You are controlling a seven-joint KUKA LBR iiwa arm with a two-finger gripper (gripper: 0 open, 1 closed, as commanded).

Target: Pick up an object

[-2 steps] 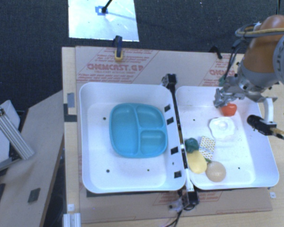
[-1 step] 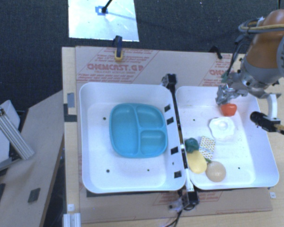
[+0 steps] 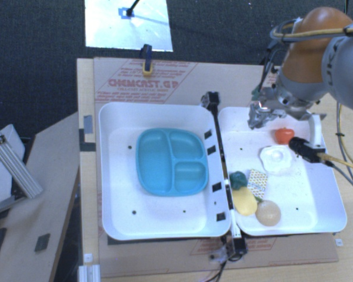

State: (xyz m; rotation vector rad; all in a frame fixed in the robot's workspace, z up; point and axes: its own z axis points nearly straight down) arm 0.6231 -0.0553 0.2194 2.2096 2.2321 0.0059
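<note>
Pincer [image 3: 260, 115] hovers over the right bin's [image 3: 335, 213] back-left corner; can't tell if spread or pinching. Nearest object, the orange piece [image 3: 283, 135], lies just beside it. Center over it, drop straight, avoid the white fried egg [image 3: 276, 158].

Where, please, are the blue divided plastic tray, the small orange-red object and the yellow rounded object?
blue divided plastic tray [image 3: 169, 161], camera view, on its central ridge.
small orange-red object [image 3: 283, 136], camera view, on its top face.
yellow rounded object [image 3: 245, 201], camera view, on its middle.
</note>
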